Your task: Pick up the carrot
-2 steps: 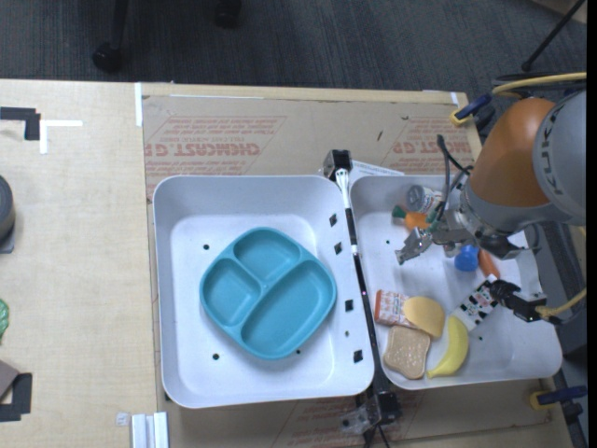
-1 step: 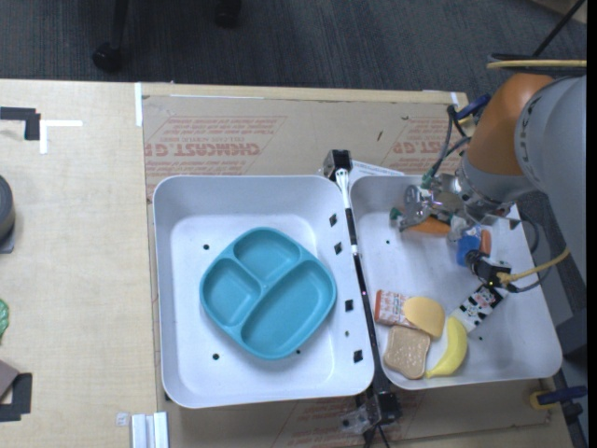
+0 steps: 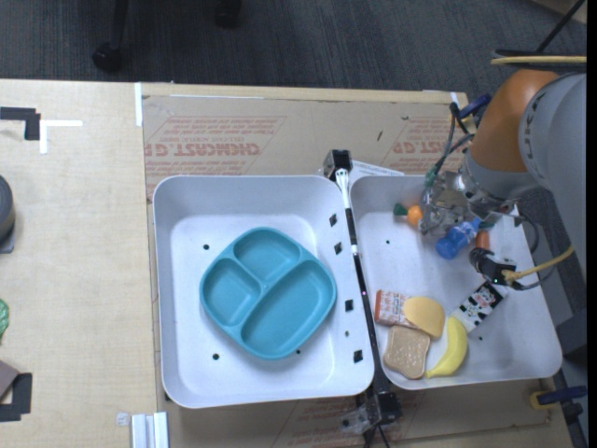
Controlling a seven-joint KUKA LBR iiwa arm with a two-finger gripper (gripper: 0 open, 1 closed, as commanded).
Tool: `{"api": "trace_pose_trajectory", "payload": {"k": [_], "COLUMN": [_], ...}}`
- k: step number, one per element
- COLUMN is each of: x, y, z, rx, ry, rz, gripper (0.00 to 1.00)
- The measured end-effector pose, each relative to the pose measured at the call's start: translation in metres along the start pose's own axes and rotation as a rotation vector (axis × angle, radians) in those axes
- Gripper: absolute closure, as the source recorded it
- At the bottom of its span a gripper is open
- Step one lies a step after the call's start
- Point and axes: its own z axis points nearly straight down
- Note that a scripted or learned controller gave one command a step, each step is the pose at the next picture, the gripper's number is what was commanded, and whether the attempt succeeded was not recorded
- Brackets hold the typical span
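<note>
Right bin [image 3: 522, 343], far end: carrot [image 3: 413, 216], small and orange, lying just left of the gripper [image 3: 440, 220]. Gripper low over the bin floor beside a blue object [image 3: 451, 244]; jaw state cannot be told (the wrist hides them). Near end: bread slice [image 3: 407, 351], banana [image 3: 451, 350], cheese wedge [image 3: 425, 315]. Left bin [image 3: 177, 362]: teal divided plate [image 3: 268, 292]. Step in hand, as judged: closing in on the carrot. Next move calls for a small shift left, then a pinch.
</note>
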Motion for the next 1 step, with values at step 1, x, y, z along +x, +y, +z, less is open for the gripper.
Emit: {"api": "trace_pose_trajectory", "payload": {"k": [1], "x": [0.0001], "y": [0.0000], "z": [0.0000], "rx": [0.000], "ry": [0.000], "rz": [0.000], "gripper": [0.00]}}
